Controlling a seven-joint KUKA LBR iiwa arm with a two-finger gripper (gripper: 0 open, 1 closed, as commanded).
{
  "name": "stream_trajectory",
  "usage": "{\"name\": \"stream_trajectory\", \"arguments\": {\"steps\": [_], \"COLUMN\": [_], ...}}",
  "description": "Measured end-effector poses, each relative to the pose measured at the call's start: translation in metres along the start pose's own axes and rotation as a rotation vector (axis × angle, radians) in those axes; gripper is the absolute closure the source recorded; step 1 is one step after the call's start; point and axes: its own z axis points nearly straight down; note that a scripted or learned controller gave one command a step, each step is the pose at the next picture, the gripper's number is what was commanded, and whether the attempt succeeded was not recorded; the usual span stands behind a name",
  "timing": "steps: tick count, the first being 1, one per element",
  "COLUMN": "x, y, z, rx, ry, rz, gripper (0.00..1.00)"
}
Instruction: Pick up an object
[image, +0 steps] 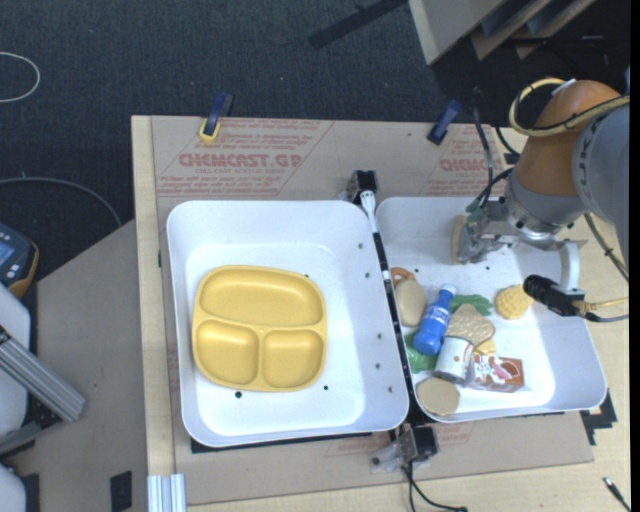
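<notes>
The round tan cookie (437, 396) lies nearest the camera, at the near edge of the right bin (575, 390), with a small can (455, 358) and a red-and-white packet (497, 372) just behind it. All of these sit below and to the left of the gripper (480, 238), which hangs over the far part of the same bin; whether it is open or closed I cannot tell.

The blue bottle (434, 320) looks the best candidate. It lies on its side, down and left of the gripper, between a pale bread roll (409, 301) and a flat cracker (470, 326). It is probably light, stiff plastic and smooth, so it may roll or slip; a hold across the middle of its body seems safest. The yellow divided plate (260, 326) sits in the left bin (190, 225), well apart.
</notes>
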Motion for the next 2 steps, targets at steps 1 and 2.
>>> {"name": "stream_trajectory", "arguments": {"steps": [1, 2], "x": [0.004, -0.006], "y": [0.010, 0.013], "z": [-0.048, -0.107], "rx": [-0.007, -0.008], "ry": [-0.001, -0.002], "rz": [-0.001, 0.000], "gripper": [1.00, 1.00]}}
